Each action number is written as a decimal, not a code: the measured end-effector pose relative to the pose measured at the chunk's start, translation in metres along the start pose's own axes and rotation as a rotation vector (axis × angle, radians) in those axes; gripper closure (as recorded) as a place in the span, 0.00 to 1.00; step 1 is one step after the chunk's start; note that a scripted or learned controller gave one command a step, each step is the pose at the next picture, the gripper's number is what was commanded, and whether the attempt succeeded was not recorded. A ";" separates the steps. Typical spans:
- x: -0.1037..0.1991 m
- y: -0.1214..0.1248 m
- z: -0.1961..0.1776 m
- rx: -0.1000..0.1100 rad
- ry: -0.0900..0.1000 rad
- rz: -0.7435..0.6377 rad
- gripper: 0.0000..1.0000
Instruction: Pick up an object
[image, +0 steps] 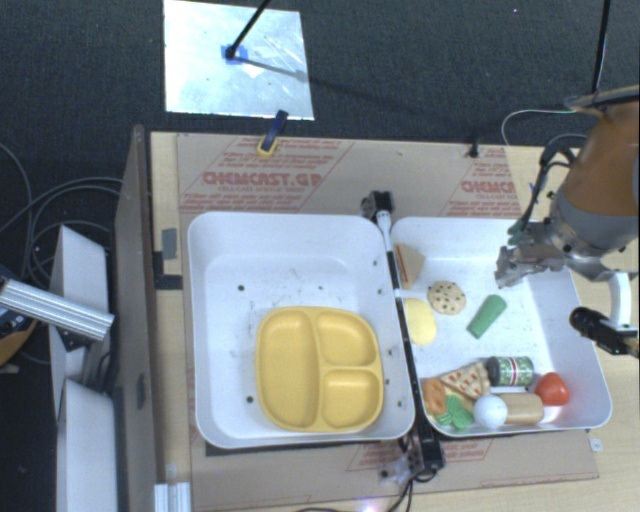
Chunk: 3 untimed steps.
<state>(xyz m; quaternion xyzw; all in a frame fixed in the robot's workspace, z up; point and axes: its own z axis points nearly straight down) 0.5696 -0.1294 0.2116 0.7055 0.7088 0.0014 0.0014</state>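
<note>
Bench (300, 165): brown cardboard sheet printed in red lettering, laid on a pale frame, set over dark carpet (80, 80). One silvery square sheet (238, 58) on the carpet beyond the bench, a small blue item on it. Loose black cables (45, 215) and one white block (85, 300) at far left. One yellow-and-blue clip (270, 135) on the cardboard's far edge. Bins, two, shallow, white, side by side, touching along a black divider strip. Left bin (290, 240): one yellow compartment tray (320, 367), three compartments, lying flat toward the near side. Right bin (450, 240): one wedge of toy sandwich (408, 264) against the divider; one round cookie (446, 296); one pale yellow lump (418, 322) just beside the divider; one green cylinder (487, 315), tilted, near the bin's middle; one small can with red and green label (510, 372), lying on its side; one pizza slice (462, 381); one green leafy piece (457, 413); one white ball (490, 410); one tan roll (522, 408); one red tomato (552, 388); these last six crowded together in the near corner, touching or nearly so. Arm, one, grey with orange band, entering from the right. Gripper (520, 265) low over the far right part of the right bin, just beyond the green cylinder and apart from it; finger state cannot be told, nothing seen between them.
</note>
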 end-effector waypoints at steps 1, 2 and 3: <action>0.006 0.012 0.020 0.002 -0.001 0.000 1.00; 0.018 0.023 -0.001 -0.001 0.000 -0.002 1.00; 0.033 0.026 -0.009 0.001 0.000 -0.001 1.00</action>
